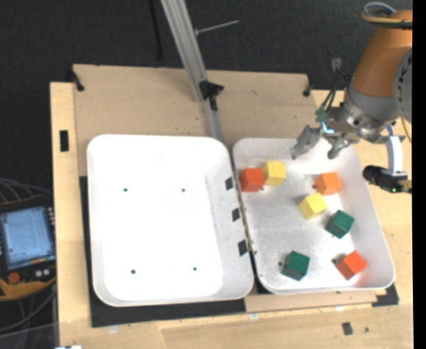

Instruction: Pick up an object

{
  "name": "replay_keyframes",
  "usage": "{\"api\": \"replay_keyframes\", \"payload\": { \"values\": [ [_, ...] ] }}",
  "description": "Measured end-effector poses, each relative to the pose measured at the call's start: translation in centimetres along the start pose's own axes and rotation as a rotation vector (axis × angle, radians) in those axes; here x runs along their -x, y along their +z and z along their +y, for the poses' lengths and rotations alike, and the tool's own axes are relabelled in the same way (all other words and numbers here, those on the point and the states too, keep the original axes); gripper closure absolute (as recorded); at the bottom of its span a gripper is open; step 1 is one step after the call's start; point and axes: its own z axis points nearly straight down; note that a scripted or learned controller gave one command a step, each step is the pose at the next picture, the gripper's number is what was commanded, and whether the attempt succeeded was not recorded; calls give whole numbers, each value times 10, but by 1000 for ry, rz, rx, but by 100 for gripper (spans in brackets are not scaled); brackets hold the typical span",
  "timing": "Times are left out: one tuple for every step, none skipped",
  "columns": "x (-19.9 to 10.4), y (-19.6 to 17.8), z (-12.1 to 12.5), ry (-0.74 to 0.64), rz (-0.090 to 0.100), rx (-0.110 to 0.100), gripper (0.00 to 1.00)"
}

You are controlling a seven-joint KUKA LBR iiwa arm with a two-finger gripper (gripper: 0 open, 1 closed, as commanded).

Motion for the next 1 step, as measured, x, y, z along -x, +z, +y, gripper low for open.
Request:
{"api": "replay_keyframes", "payload": {
  "values": [
    [1, -4, 1, -2, -4, 5, 0]
  ]
}}
